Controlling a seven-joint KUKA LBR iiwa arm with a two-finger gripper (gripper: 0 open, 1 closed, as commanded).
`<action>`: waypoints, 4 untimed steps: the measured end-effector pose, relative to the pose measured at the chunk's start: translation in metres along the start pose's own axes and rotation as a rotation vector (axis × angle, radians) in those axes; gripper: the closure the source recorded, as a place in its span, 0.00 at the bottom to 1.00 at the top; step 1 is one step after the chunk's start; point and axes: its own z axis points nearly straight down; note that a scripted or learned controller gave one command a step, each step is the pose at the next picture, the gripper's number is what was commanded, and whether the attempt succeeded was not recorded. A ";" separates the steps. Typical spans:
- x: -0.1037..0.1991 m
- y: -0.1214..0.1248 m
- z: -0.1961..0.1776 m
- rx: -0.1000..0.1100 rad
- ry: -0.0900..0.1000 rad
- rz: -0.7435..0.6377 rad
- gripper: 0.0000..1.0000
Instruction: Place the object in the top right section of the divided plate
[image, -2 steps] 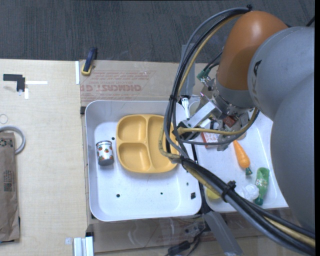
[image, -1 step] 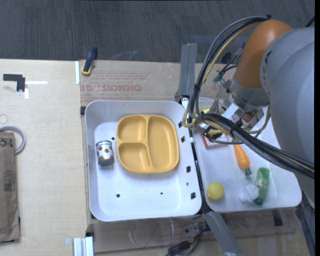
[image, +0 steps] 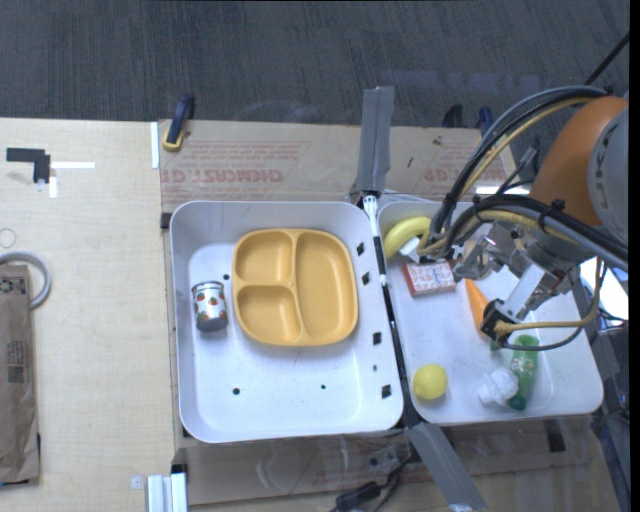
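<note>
Yellow curved banana (image: 402, 236) right end behind black robot cables (image: 450, 203), brown paper bag (image: 14, 385) cut off at left edge, small metal can (image: 209, 305) w/ label too small to read.

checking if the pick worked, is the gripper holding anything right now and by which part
Cannot tell. The gripper hangs over the right bin, close to the carrot and the small box, but cables cover its tip.

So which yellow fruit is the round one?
The lemon, near the front of the right bin; the banana at the back is long and curved.
</note>
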 end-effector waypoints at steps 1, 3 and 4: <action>-0.082 -0.001 0.048 0.001 0.002 -0.040 0.00; -0.118 0.027 0.112 0.000 0.004 0.336 0.00; -0.126 0.035 0.112 0.002 0.006 0.440 0.00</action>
